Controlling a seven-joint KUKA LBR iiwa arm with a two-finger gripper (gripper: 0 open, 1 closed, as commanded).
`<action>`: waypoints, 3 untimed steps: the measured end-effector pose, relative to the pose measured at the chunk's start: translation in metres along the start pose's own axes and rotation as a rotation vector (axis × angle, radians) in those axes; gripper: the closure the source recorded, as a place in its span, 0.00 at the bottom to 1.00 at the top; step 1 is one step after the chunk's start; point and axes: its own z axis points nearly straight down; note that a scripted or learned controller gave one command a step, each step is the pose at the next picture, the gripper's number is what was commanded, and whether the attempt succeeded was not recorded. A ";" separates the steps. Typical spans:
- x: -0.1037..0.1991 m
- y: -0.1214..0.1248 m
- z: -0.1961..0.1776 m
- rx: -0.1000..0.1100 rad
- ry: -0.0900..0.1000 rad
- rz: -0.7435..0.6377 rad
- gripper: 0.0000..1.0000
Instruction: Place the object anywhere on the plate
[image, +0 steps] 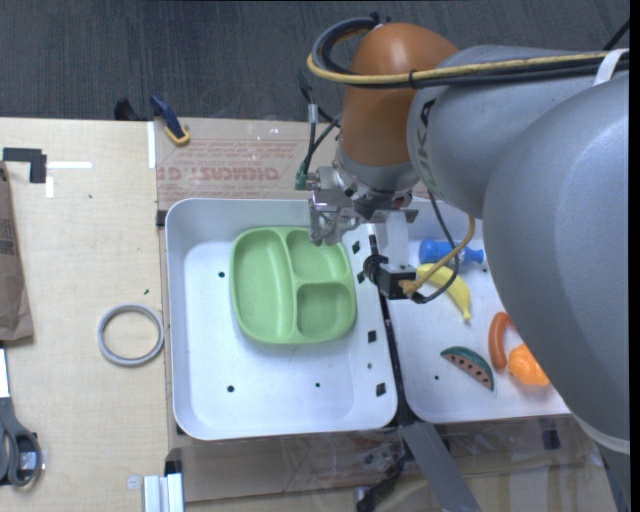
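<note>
A green divided plate (290, 290) lies in the left white bin (200, 400), towards its back right, with nothing on it. My gripper (324, 236) hangs over the plate's back right compartment, close to the rim. No object shows under it. In the right bin (440, 395) lie a blue item (440, 250), a yellow banana (457, 292), a watermelon slice (468, 366), an orange stick-shaped piece (497, 340) and an orange fruit (527, 366). The arm hides much of that bin.
The arm's grey body and orange band cover the upper right. On the wooden bench to the left lie a grey tape ring (131, 333) and scissors (15, 450). A blue clamp (172, 120) sits behind the left bin.
</note>
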 end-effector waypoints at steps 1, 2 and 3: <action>-0.125 0.039 0.017 -0.001 -0.001 -0.004 1.00; -0.079 0.039 0.017 -0.001 0.001 -0.006 1.00; -0.024 0.024 0.102 0.002 0.000 -0.005 1.00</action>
